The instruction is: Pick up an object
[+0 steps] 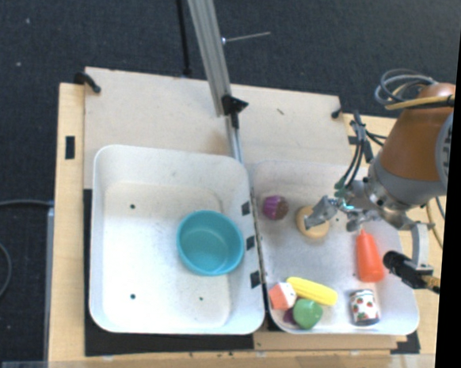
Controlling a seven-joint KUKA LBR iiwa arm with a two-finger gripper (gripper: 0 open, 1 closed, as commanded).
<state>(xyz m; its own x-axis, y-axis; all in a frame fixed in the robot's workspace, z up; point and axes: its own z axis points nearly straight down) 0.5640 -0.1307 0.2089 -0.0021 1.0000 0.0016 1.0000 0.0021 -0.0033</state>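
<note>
Objects for picking lie scattered in the right bin [338,176], one of two shallow white bins side by side on the bench [141,109]. Closest to the gripper [321,215] is a tan ring-shaped piece [313,225], a little back of the bin's middle; the gripper's tip sits right over its upper edge, touching or just above it. How far apart the tip's two prongs stand cannot be made out from this angle, and nothing is visibly clamped between them. The grey arm, with its orange band [415,146], reaches in over the bin's right rim.

Just left of the ring, near the wall shared with the left bin, rests a small purple ball-like toy [274,207]. Toward the right wall lies an orange carrot-shaped toy [369,257], pointing roughly front to back. Along the front rim sits a cluster: a yellow corn-like piece [312,290] lies across a green rounded toy [307,313], with a small red and white block [283,294] touching them on the left, at the front left corner. Near the front right corner, apart from that cluster, stands a small white can with a red pattern [364,306].

The left bin [120,170] holds a teal bowl [210,243], upright, close to its right wall. A metal post [213,51] rises from the bench behind the bins.
</note>
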